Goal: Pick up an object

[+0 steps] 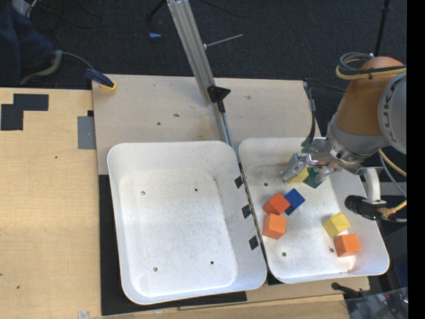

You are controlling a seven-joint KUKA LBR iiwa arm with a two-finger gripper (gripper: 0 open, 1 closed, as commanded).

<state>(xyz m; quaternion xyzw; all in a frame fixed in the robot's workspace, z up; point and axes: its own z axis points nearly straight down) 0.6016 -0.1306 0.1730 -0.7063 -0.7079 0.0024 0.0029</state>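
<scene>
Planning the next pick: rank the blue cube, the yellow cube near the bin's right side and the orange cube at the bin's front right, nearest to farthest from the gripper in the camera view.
Measured from the gripper:
1. Blue cube, just below it, mid-bin.
2. Yellow cube, lower right.
3. Orange cube, front right corner, beyond the yellow one.

I see the gripper low in the right bin beside a yellow and a green block, with red, blue and orange blocks nearby

White bins; orange, blue, yellow blocks
</scene>
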